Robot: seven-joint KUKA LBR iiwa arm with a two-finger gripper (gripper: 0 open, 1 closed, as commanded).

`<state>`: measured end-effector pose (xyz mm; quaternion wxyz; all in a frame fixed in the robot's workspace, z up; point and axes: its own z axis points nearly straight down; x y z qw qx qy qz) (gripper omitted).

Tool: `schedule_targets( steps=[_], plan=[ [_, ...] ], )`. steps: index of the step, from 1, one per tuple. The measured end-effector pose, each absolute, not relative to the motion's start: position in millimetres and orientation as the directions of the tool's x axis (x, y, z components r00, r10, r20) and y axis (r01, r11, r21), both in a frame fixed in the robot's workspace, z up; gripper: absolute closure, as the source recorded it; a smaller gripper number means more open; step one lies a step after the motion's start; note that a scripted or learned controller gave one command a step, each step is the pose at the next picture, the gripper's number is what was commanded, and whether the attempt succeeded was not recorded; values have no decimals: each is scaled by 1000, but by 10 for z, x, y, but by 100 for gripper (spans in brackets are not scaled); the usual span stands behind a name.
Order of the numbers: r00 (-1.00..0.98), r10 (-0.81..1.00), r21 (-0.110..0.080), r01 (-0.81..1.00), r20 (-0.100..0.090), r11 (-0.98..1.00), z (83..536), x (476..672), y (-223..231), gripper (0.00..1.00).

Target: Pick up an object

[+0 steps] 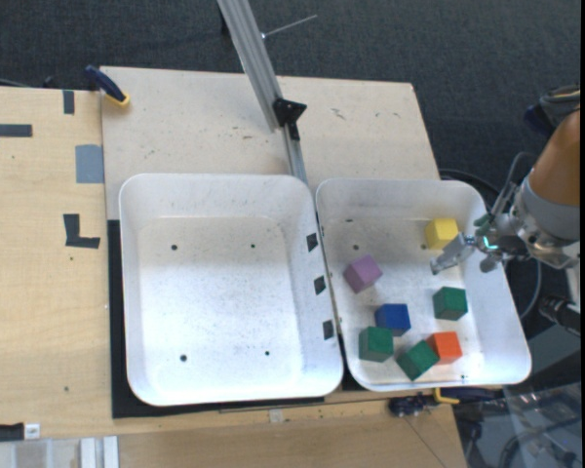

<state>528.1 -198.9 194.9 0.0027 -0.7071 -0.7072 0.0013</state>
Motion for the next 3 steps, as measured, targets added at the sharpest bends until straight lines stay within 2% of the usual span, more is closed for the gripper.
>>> schedule_targets(
  steps=[1, 2, 3],
  plan=[
    [-2, 1000, -1, 1000, 1, 2, 1972, 5293, -1988, 0],
    [-1, 1000, -6, 1000, 1, 1, 1532, 5251, -1968, 0],
    [-1, 1000, -7, 1000, 1, 1, 966, 5314, -2012, 0]
  ],
)
